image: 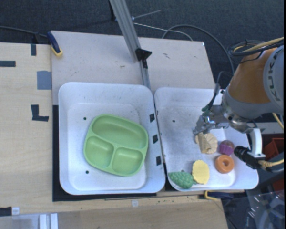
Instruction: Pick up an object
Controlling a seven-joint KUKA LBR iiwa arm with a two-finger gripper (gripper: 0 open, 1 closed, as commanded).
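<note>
The right bin (181, 104) holds a tan bread-like piece (208, 142), a purple round item (226, 147), an orange ring (224, 164), a yellow piece (200, 171) and a green leafy piece (181, 179), all near its front right. My gripper (202, 126) hangs low just above the tan piece's upper left edge, reaching in from the right under the orange-banded wrist. I see nothing held between its fingers.
A green divided plate (116, 145) lies in the left bin (71, 99). A metal pole (128, 27) slants across the back of the bench. Cables trail behind the arm at the right.
</note>
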